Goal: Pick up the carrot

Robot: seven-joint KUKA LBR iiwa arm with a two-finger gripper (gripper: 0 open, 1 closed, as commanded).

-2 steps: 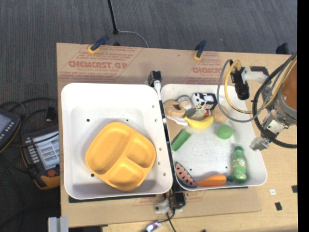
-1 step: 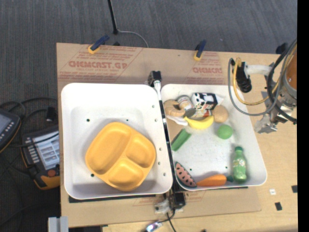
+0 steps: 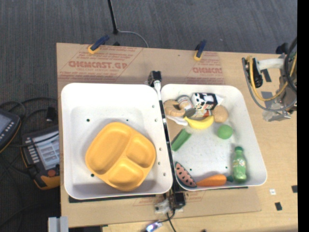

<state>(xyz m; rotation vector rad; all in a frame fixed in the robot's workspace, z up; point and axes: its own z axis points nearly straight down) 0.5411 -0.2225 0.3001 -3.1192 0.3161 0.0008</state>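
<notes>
Carrot [image 3: 211, 181] lies flat along the near wall of the right bin [image 3: 251, 129], long axis roughly parallel to that wall. Its one end sits just beside the watermelon slice [image 3: 185, 175] in the near left corner; its other end comes close to the base of the green bottle [image 3: 239, 164], which lies near the right wall. Further back in the same bin: a green cucumber piece [image 3: 181, 139] tilted near the divider, a green ball [image 3: 224, 131], a banana [image 3: 201, 123] curving under a cluster of toys, a tan round item [image 3: 220, 114], a black-and-white carton [image 3: 203, 100] and a doughnut-like ring [image 3: 174, 108] toward the far wall. Left bin [image 3: 77, 100] holds a yellow sectioned tray [image 3: 120, 154], sitting askew. Arm hardware [image 3: 275, 88] with yellow cabling shows at the right edge, outside the bins and well apart from the carrot. Claw state: cannot tell.
</notes>
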